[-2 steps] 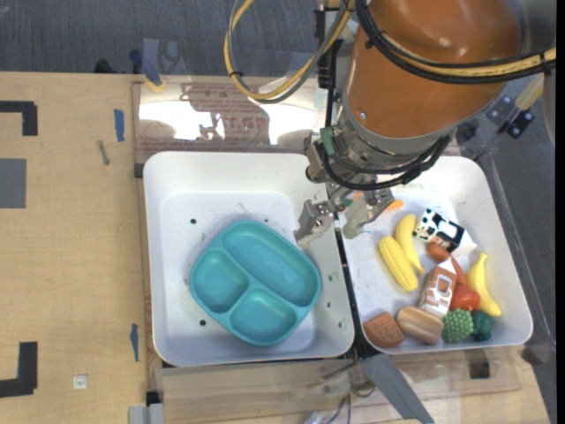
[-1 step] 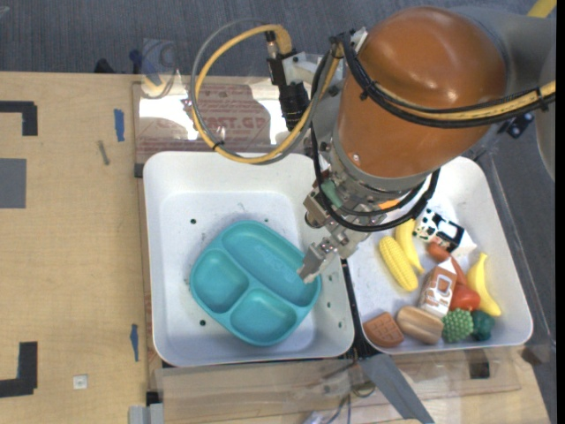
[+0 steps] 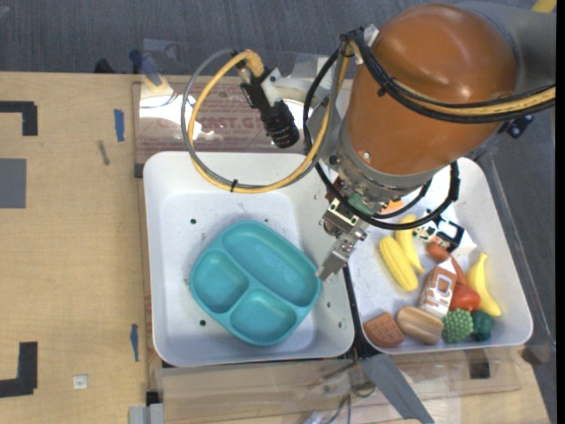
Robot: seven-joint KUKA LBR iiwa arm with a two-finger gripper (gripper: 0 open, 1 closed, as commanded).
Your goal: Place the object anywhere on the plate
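The arm (image 3: 424, 87) hangs over the seam between the two bins, probably to carry something from one to the other. Left of the pincer (image 3: 334, 259) the left bin (image 3: 168, 193) holds a teal plate (image 3: 254, 281) with nothing on it. Right of it, the right bin (image 3: 503, 237) holds toy food: corn (image 3: 398, 261), a banana (image 3: 485, 285), broccoli (image 3: 456, 325), a bun (image 3: 418, 323). Nothing shows between the pincer's tips; whether they are clenched I cannot tell.
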